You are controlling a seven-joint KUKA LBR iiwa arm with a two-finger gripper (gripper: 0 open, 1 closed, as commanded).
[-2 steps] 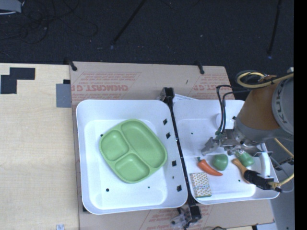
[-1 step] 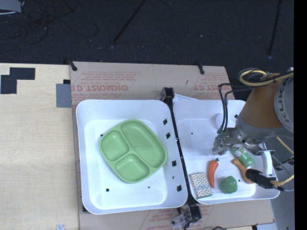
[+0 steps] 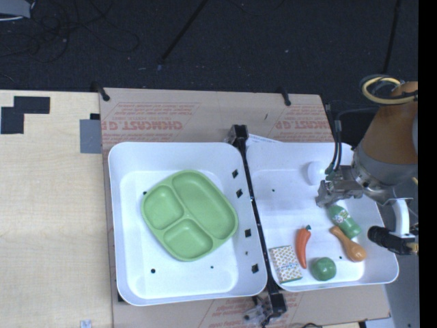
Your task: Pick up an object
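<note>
My gripper (image 3: 332, 195) hangs low over the right side of the right bin (image 3: 287, 162); the arm comes in from the right edge. Just below and right of the gripper lies a small green bottle (image 3: 342, 219), close to it or touching it; I cannot tell which. An orange-brown piece (image 3: 349, 244) lies beside the bottle. Nearer the front are a red-orange pepper (image 3: 302, 246), a green ball (image 3: 323, 268) and a small patterned box (image 3: 285, 263). A white round object (image 3: 313, 171) sits up-left of the gripper.
The left bin (image 3: 130, 265) holds a green divided plate (image 3: 189, 214). A black divider (image 3: 247, 210) runs between the bins. Brown cardboard (image 3: 184, 118) lies under both bins.
</note>
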